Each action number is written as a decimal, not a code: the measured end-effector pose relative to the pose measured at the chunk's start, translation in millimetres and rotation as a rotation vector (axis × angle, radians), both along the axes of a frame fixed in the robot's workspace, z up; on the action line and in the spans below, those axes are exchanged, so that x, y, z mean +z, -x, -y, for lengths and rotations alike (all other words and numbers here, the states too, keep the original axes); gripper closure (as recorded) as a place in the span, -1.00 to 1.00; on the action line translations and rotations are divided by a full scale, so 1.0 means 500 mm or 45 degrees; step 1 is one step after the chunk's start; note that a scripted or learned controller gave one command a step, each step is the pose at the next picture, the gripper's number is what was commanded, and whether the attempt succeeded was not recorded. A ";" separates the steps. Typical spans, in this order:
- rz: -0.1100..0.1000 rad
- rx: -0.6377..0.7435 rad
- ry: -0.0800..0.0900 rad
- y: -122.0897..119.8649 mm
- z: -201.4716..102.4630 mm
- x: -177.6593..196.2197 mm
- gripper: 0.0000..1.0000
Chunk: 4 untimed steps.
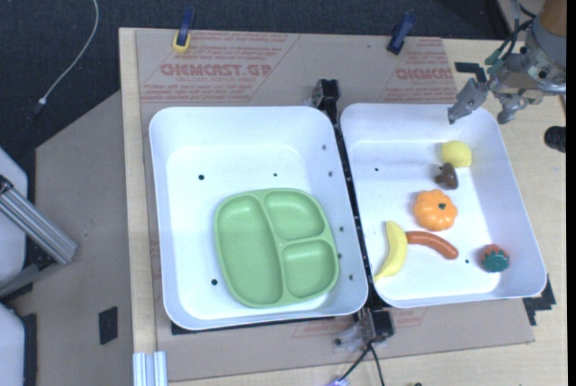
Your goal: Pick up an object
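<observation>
— Green divided plate [274, 246] sits at the near edge of the left bin [171, 150]. And the right bin [378, 128]?

— Banana [392, 250], sausage [433, 244] and a small green-and-red piece [493, 259] lie near its front edge; the orange pumpkin [436, 210], brown lump [446, 177] and lemon [456, 154] lie farther back.

— The gripper [490, 104]?

— Above the far right corner, fingers spread, pinching nothing.

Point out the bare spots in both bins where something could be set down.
Left bin: bare floor above the green tray. Right bin: free strip between its left wall and the pumpkin. Crowded: the right side, lemon down to banana and sausage.
</observation>
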<state>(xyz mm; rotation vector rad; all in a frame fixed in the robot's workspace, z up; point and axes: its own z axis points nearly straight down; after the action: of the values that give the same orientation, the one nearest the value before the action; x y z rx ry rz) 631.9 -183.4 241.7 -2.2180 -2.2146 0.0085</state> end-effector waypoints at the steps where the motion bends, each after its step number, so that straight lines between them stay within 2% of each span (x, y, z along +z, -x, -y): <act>1: 0.013 0.003 0.003 -0.004 0.000 0.011 -1.00; 2: 0.009 0.002 0.002 0.002 0.008 -0.072 -1.00; 3: 0.002 0.002 0.000 0.006 0.015 -0.198 -1.00; 4: 0.020 0.000 0.011 0.002 0.022 -0.293 -1.00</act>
<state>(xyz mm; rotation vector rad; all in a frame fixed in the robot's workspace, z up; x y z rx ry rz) 630.9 -194.3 95.5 -2.2300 -2.2271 0.0002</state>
